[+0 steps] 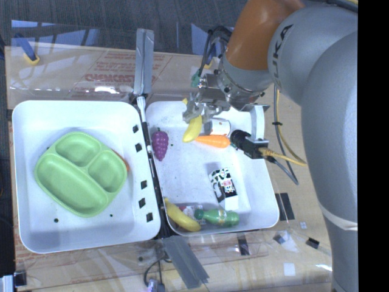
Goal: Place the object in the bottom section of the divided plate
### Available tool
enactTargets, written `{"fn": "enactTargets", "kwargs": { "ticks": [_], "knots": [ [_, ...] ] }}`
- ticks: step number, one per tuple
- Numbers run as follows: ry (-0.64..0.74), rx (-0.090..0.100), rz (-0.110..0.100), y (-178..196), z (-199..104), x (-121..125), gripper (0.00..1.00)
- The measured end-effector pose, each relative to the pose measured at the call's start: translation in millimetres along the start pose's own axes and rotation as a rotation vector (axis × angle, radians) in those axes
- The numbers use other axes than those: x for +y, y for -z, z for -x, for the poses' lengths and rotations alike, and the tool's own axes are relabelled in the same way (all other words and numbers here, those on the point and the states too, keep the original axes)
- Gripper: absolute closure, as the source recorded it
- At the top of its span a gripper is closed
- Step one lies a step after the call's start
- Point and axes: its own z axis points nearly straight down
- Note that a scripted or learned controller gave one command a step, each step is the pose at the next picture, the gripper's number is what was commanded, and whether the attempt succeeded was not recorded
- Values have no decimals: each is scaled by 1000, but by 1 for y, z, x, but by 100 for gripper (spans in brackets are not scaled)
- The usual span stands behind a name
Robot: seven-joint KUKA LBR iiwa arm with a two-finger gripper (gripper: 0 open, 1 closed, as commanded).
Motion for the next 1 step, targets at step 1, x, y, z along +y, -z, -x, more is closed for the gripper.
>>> {"fn": "enactTargets", "kwargs": {
  "ticks": [1],
  "knots": [
    [263, -2, 8, 112, -23, -23, 100]
  ]
}}
